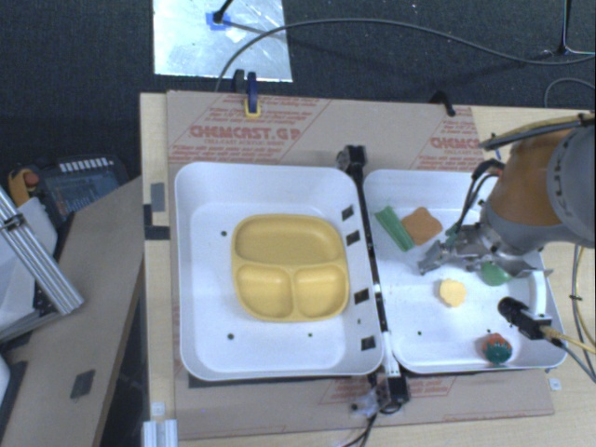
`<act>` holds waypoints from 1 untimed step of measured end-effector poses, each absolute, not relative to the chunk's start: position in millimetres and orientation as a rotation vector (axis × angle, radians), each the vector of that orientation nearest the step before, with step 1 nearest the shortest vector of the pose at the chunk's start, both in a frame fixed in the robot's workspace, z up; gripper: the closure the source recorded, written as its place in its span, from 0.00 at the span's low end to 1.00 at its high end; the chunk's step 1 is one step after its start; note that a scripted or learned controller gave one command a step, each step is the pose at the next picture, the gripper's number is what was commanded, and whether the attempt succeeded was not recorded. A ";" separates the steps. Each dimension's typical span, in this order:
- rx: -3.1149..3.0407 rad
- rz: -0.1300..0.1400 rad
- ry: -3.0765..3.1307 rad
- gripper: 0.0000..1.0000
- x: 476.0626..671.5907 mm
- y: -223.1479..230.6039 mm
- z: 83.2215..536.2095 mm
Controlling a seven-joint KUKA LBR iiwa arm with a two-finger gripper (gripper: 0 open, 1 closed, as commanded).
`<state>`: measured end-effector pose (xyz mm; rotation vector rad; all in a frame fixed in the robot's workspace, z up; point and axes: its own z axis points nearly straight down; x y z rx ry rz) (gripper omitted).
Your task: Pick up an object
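My gripper [436, 257] hangs low over the middle of the right bin [419, 347], with the arm coming in from the right. Just left of and above it lie a green stick [393, 228] and an orange-brown flat piece [422, 223], side by side near the bin's back. A small yellow round piece [453, 292] sits just below and right of the gripper, apart from it. A light green object [494, 273] shows partly under the wrist. A red and green ball [497, 347] rests at the bin's front right corner. Nothing is visibly held.
The left bin [200, 250] holds a yellow divided tray [287, 266]. A black divider [365, 259] runs between the two bins. Cardboard lies under both, and cables cross the dark floor behind.
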<state>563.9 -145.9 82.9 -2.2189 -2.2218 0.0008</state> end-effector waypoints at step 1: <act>-2.222 -0.002 -2.225 1.00 565.3 -146.5 95.6</act>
